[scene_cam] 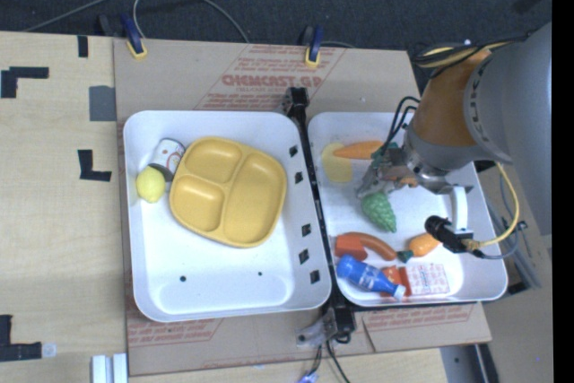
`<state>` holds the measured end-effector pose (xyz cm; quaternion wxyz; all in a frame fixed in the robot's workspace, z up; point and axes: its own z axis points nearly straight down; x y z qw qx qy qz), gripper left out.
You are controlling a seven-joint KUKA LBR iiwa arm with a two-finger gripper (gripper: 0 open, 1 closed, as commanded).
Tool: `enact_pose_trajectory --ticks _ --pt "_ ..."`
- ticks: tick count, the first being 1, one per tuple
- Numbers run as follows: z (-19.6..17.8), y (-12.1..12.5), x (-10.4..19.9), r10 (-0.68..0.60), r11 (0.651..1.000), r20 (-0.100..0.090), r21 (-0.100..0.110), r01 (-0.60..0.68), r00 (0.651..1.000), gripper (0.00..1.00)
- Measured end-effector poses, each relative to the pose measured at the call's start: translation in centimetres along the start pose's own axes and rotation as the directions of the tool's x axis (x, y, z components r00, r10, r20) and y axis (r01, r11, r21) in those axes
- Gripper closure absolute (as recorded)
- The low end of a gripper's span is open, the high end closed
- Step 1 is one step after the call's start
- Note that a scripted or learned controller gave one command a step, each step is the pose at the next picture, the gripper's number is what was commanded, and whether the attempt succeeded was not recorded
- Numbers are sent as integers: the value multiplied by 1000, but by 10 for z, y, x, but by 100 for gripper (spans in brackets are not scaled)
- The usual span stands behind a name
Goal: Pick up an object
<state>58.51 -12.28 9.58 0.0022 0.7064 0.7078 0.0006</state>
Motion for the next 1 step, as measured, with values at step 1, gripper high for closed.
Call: enact_pose_trajectory --ticks 1 --pt "-89 -22 73 -1 1000 -3 4 1 1000 100"
